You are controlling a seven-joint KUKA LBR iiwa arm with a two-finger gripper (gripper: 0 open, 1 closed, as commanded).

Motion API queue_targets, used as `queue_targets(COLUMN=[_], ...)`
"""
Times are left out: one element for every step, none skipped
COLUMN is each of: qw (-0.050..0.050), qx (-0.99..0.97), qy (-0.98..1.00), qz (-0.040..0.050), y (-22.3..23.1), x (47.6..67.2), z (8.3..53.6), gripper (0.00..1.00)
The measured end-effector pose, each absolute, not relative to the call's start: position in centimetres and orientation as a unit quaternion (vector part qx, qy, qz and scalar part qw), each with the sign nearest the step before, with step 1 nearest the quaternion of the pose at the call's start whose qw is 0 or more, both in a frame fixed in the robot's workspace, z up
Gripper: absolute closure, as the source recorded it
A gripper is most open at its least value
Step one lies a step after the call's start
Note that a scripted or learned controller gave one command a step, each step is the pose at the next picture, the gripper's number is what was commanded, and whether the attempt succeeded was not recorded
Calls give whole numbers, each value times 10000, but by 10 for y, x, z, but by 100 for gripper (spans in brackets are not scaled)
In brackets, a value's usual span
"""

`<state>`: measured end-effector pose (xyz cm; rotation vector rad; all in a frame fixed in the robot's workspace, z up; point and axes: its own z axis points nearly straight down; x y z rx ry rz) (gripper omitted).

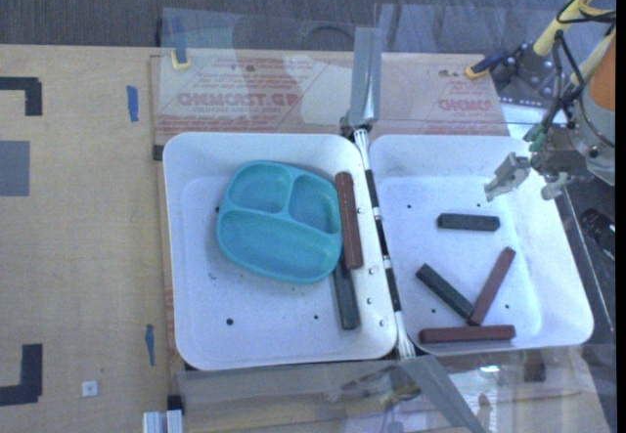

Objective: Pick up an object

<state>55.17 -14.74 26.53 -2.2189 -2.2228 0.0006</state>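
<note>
My gripper (528, 181) hovers over the upper right part of the right bin (558, 324), open with nothing between its fingers. A short dark bar (468, 222) lies just below and left of it. Lower in that bin a dark bar (445, 290) and a brown bar (492, 285) meet in a V. Another brown bar (467, 333) lies flat along the front wall. In the left bin (191, 255) a teal divided plate (279, 222) sits with a brown bar (348, 221) at its right rim and a dark bar (344, 297) below that.
A clear panel with a metal post (365, 79) stands behind the bins. Cables and a yellow-black fitting (528, 60) hang at the upper right near the arm. Wooden bench top (78, 226) spreads to the left.
</note>
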Motion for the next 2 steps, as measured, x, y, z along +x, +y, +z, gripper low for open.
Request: queue_targets(qw=[-1, -24], qx=[-6646, -7058], qy=[-7472, -7084], qz=[-2, -21], y=[-221, -203], x=[546, 490], z=[126, 88], gripper=[0, 0])
